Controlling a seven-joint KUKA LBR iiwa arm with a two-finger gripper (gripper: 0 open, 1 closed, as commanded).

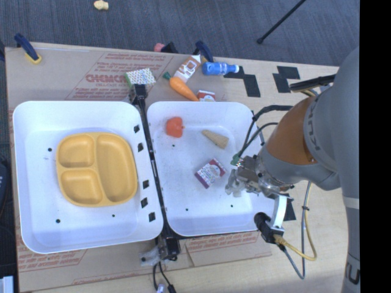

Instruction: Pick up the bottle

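Note:
A blue bottle (219, 69) lies on its side on the cardboard behind the right bin (244, 112), outside it. A white bottle with an orange label (187, 68) lies just left of it, also outside the bin. My gripper (236, 184) hangs low over the right part of the right bin, near its right wall, far from both bottles. A maroon and white packet (209, 173) lies just left of the gripper. Nothing shows in the gripper's grasp.
The right bin also holds a red tomato (175, 127) and a tan wedge (215, 138). A yellow divided plate (96, 168) fills the left bin (27, 163). A carrot (182, 88), a small red box (206, 94) and a green patterned box (140, 77) lie behind the bins.

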